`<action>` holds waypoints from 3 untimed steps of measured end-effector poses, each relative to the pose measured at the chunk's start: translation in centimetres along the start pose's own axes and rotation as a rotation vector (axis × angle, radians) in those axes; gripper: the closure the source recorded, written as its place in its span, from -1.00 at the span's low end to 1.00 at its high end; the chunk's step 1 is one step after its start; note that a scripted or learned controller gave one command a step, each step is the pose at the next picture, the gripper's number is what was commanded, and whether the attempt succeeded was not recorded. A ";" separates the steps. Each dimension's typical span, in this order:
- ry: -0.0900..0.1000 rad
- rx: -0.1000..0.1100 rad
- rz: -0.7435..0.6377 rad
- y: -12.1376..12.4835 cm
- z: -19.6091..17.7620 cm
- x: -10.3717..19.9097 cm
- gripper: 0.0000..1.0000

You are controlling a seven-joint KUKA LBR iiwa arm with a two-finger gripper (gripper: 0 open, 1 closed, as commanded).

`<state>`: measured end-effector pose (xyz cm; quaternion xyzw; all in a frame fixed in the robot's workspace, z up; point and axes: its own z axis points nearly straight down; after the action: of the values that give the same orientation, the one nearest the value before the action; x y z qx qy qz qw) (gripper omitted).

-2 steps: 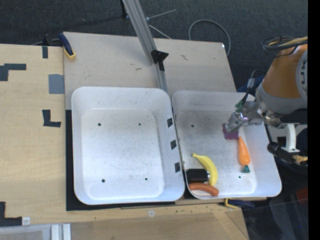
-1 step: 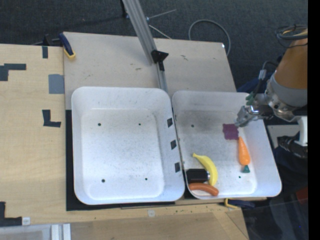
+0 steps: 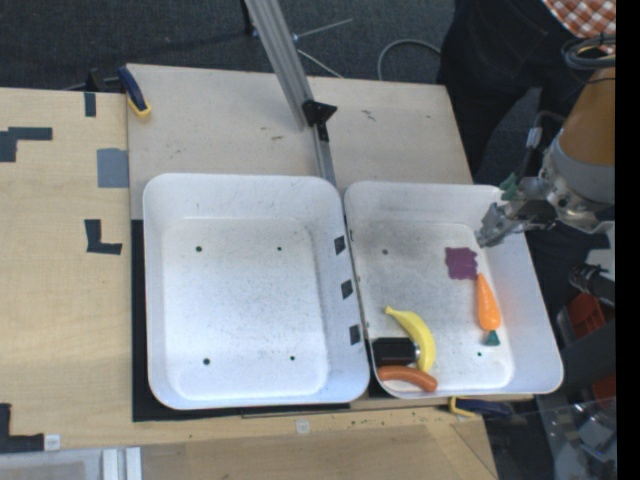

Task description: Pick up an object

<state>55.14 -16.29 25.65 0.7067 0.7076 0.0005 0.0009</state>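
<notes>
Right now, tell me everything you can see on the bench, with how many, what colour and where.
Bins: two, white, side by side on the bench.
Banana: one, yellow, near edge of the right bin.
Carrot: one, orange with a green end, right side of the right bin.
Purple piece: one, flat, middle of the right bin, just left of the carrot's top.
Black block: one, near left corner of the right bin, beside the banana.
Sausage-shaped object: one, orange-red, at the right bin's near rim.
Clamp: one, blue and yellow, far left corner of the bench.
Gripper: one, grey, above the right bin's far right edge.
</notes>
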 end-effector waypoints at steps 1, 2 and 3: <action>0.002 0.002 -0.005 2.1 -0.1 4.1 1.00; 0.001 0.005 -0.004 3.7 1.4 8.6 1.00; 0.002 0.003 -0.006 6.1 2.7 14.1 1.00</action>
<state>61.21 -2.20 22.99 0.7046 0.7096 -0.0002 -0.0009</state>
